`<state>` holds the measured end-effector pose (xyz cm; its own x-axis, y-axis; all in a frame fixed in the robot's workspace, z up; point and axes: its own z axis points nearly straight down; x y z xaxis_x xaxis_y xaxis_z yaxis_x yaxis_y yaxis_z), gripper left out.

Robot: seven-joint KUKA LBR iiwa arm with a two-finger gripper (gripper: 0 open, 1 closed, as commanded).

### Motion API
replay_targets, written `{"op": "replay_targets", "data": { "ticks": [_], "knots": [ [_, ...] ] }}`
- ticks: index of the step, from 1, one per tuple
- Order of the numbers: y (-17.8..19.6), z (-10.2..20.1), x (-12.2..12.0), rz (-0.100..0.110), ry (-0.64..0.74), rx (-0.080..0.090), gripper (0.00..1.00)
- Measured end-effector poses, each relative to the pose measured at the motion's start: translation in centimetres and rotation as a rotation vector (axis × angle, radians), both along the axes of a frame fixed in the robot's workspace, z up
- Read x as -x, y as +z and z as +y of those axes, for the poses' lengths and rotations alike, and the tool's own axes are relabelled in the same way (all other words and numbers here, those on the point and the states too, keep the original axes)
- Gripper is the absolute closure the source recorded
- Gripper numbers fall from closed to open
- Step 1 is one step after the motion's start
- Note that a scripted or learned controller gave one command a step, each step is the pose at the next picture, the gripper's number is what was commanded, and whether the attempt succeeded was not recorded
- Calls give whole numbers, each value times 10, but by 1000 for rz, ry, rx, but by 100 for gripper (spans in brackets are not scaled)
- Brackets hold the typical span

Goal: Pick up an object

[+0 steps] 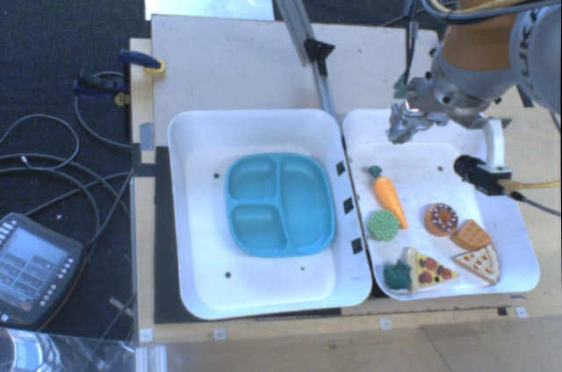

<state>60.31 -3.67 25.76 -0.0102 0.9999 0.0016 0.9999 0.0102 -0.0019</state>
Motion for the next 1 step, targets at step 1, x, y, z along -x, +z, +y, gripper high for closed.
{"op": "replay_targets", "data": {
  "ticks": [1],
  "knots": [
    [3, 52, 9, -2, 1, -1, 100]
  ]
}}
